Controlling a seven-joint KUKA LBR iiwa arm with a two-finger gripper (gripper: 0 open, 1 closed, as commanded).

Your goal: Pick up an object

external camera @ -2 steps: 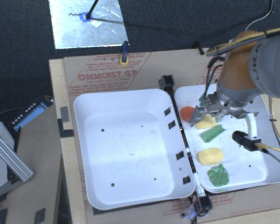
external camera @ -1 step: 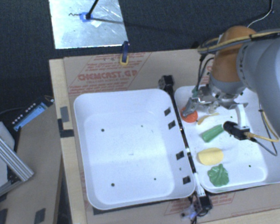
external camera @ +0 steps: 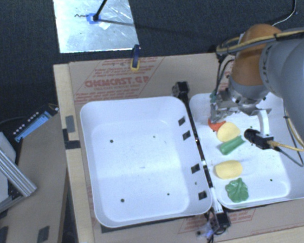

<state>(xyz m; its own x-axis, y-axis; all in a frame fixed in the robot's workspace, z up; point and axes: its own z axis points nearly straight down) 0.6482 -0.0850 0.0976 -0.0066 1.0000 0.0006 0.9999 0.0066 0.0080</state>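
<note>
we see the gripper (external camera: 217, 114) low in the right bin (external camera: 298, 183), over a red piece (external camera: 214, 124) beside a yellow lump (external camera: 228, 132). we cannot tell its state. the piece looks small, light, slippery; we'd pinch its middle.

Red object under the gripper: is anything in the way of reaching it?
Nothing visible lies between them. The gripper sits right above the red object in the right bin. A yellow piece touches its lower edge and could get nudged.
</note>
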